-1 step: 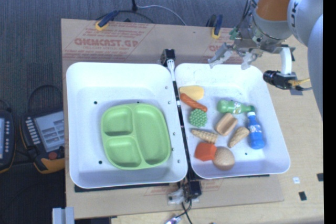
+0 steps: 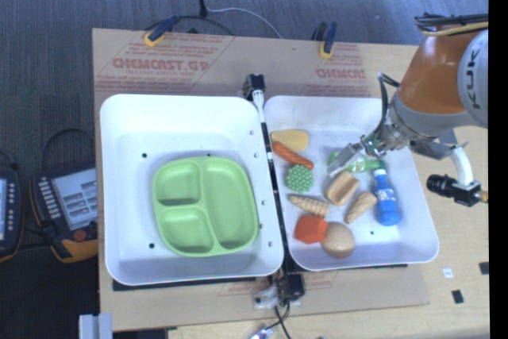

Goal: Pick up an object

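**Right bin, pick in progress: nothing lifted yet**

- Status: no object is raised; all items lie on the bin floor. By my reading the grasp and the lift are both left to do.
- Nearest the camera, right bin (image 2: 413, 250): tan round item (image 2: 339, 239) and red-orange block (image 2: 310, 229), touching or nearly so.
- Next row: corn cob (image 2: 309, 206), two bread rolls (image 2: 342, 187) (image 2: 359, 206), blue bottle (image 2: 386, 198) upright in the frame, just beside the rolls.
- Middle: green knobbly ball (image 2: 299, 178), carrot (image 2: 293, 156), yellow piece (image 2: 290, 139).
- Gripper (image 2: 355, 156): low over the bin's far right, at a green-and-white item (image 2: 355, 164); whether it is spread or closed, cannot be told, nor any hold.
- Obstruction: items crowd closely; the bottle and rolls sit just beside the likely target.
- Left bin (image 2: 127, 171): green divided tray (image 2: 205, 205).
- Far: worktop (image 2: 159, 59), clamps (image 2: 161, 29) (image 2: 325, 42).
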